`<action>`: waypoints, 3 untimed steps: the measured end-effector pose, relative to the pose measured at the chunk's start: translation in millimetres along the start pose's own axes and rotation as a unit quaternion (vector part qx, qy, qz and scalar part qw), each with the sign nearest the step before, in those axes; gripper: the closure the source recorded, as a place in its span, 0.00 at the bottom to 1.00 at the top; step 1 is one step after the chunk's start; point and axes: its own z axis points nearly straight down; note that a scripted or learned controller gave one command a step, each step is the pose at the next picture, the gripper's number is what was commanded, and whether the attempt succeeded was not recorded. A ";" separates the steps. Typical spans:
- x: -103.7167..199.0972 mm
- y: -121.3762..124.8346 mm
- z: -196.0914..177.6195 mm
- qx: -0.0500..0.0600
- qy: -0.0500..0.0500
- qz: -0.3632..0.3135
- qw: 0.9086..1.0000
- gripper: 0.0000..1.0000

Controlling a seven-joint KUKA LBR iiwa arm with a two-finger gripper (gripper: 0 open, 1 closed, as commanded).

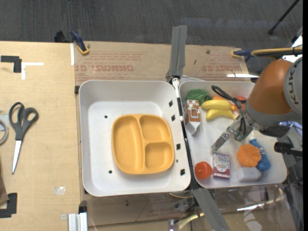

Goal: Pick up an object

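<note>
My gripper (220,144) hangs low over the middle of the right bin (207,134), pointing down and to the left, just above a small red and white box (221,165). A red ball (202,170) lies left of that box. Two yellow bananas (219,108) lie behind the gripper, with a green item (196,95) and a small brown carton (193,112) to their left. An orange object (249,155), a blue one (264,161) and a white one (249,174) sit at the bin's front right. I see nothing held.
The left bin (96,129) holds a yellow divided plate (143,143). Scissors (19,125) lie on the wooden bench at far left. A grey divider post (177,52) stands behind the seam between the bins. The arm's orange band (272,93) covers the right bin's far right corner.
</note>
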 end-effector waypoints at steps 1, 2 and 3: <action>43.4 -48.8 0.5 0.000 0.001 -0.025 1.000 0.00; -8.7 25.4 -1.0 -0.001 -0.001 0.103 0.995 0.00; -94.9 3.9 -84.9 -0.001 -0.002 0.119 0.993 0.00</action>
